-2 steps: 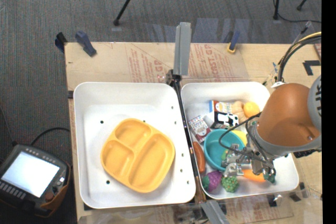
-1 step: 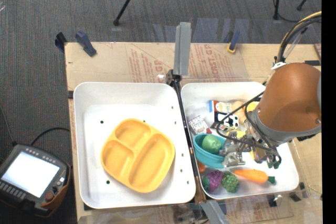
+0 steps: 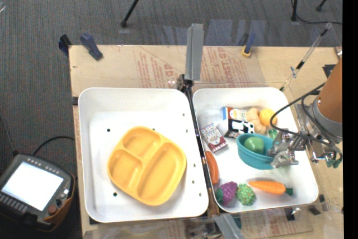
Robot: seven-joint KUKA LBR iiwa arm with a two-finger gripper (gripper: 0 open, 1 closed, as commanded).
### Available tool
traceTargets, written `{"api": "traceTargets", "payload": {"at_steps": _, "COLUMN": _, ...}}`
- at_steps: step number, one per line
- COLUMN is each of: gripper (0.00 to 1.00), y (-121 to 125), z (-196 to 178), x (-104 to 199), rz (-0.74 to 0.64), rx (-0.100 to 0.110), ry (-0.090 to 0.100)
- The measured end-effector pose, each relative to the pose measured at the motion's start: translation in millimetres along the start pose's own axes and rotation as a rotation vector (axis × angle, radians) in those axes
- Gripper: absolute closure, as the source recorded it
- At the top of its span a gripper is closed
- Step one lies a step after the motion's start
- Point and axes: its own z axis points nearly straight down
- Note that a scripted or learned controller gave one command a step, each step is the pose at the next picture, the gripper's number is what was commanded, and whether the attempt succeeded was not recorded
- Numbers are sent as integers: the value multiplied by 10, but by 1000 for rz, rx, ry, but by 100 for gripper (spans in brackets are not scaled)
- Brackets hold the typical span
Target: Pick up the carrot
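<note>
The carrot [image 3: 268, 187] is orange with a small green top and lies flat near the front of the right bin [image 3: 310, 184], pointing left. My gripper [image 3: 284, 157] hangs above the bin's right side, just over the right rim of a teal bowl [image 3: 251, 155] and a short way up from the carrot. Nothing shows between its metal fingers, and their spacing is too small to read.
The teal bowl holds a green fruit [image 3: 254, 144]. A milk carton [image 3: 238, 121], yellow lemon [image 3: 267, 117], small red box [image 3: 213, 136], sausage [image 3: 212, 167], purple grapes [image 3: 226, 192] and a green knobbly item [image 3: 245, 194] share the right bin. A yellow divided plate [image 3: 147, 164] lies in the left bin.
</note>
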Motion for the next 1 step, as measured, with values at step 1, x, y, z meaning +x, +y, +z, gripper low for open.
{"api": "traceTargets", "payload": {"at_steps": 1, "gripper": 100, "y": -527, "z": -287, "x": -3, "rz": -74, "rx": -1, "ry": 1}}
